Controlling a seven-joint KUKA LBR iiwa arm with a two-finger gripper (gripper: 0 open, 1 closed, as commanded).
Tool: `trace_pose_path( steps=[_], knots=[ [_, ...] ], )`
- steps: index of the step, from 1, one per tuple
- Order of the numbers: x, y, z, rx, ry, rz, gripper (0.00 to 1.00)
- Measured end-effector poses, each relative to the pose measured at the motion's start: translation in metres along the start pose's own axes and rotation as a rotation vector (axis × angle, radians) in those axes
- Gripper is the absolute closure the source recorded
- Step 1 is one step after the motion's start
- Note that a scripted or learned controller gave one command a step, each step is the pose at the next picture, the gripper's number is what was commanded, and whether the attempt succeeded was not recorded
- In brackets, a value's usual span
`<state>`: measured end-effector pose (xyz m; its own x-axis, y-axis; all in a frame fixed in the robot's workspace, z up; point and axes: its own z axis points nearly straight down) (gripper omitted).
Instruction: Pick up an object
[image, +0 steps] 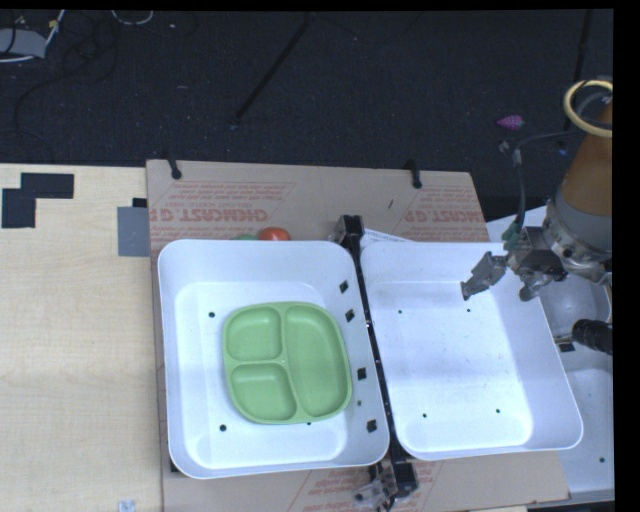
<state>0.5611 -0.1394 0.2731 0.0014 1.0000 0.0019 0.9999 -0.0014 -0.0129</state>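
- At nine o'clock in the view lies a pale wooden bench top (70, 330) with a few dark grey patches near its upper edge.
- A sheet of brown cardboard (310, 205) lies under both bins. It carries red printing, upside down and mirrored from here; I cannot read it with any confidence.
- The left bin (190, 270) is white and shallow. In it, a little toward six o'clock, lies a green plate (287, 362) with three sections, flat and face up. It is the clearest thing for me to pick.
- Just past the left bin's far rim, at twelve o'clock, a small red thing (274, 235) peeks out, with a fleck of green beside it; I cannot tell what it is.
- The right bin (470, 390) is white, touching the left bin along a black hinge strip.
- My gripper (505, 275) hangs over the right bin's far corner, at about two o'clock, well apart from the plate. Its fingers are spread, with nothing between them.
- I judge the task barely begun: nothing is grasped, and the reach, closing and lift all remain.
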Motion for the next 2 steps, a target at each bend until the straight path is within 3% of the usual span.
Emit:
trace_pose_path(
  steps=[1,2],
  knots=[
    [0.000,0.002,-0.006,-0.011,-0.002,-0.002,0.00],
    [0.002,0.000,0.039,-0.006,-0.001,-0.002,0.00]
  ],
)
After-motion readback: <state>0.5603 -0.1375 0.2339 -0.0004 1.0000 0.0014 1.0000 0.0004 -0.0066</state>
